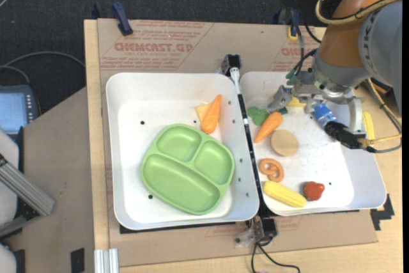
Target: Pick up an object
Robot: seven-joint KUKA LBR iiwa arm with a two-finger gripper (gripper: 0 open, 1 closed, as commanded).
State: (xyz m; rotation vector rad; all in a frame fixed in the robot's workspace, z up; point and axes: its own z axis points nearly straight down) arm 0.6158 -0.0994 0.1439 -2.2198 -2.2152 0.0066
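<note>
carrot [268, 126] lies just below the fingers [281, 99], in the right bin [358, 195].

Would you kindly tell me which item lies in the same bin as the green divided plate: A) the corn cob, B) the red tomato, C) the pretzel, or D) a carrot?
D: a carrot lies in the left bin just beyond the green divided plate, while the corn cob, pretzel and red tomato sit in the right bin.

Illumination is bright and even from overhead. Glare washes out the white bins [121, 137]; shadows are short and soft. Focus is moderately sharp, with mild overall softness.
</note>
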